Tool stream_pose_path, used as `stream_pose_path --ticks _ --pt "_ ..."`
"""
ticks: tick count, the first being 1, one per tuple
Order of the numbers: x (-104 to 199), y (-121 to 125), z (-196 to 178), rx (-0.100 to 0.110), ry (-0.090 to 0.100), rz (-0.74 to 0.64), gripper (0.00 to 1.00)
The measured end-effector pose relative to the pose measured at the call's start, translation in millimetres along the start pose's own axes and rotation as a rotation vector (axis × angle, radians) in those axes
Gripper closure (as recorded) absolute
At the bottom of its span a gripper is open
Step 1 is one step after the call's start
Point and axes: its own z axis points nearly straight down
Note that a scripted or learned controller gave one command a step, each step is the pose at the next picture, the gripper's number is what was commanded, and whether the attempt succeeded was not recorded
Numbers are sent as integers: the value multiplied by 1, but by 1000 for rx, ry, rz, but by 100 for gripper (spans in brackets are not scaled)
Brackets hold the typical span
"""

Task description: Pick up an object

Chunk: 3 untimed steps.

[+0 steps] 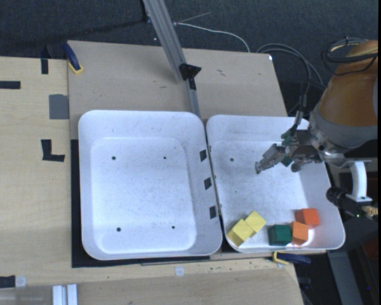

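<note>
White bins (143, 122) — two; yellow blocks (247, 227) two, orange blocks (303, 225) two, green block (279, 234) one.

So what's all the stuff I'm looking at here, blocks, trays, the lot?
yellow blocks: 2, yellow, touching, near edge of the right bin
green block: 1, green, near edge of the right bin, beside the orange ones
orange blocks: 2, orange, right bin's near right corner
right bin: 1, white, right half of bench
left bin: 1, white, left of it
bench: 1, tan
metal bar: 1, grey, slanting above the bins
arm: 1, grey and orange, from the right
gripper: 1, dark, above the right bin's middle
</note>
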Motion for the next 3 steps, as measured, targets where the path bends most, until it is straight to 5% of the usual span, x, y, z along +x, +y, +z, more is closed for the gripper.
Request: stream_pose_path --ticks 1,2,3 --pt "-97 -4 -12 -1 -4 7 0" --pt "-107 -15 92 9 2 3 0" --pt "-107 40 168 0 -2 -2 0"
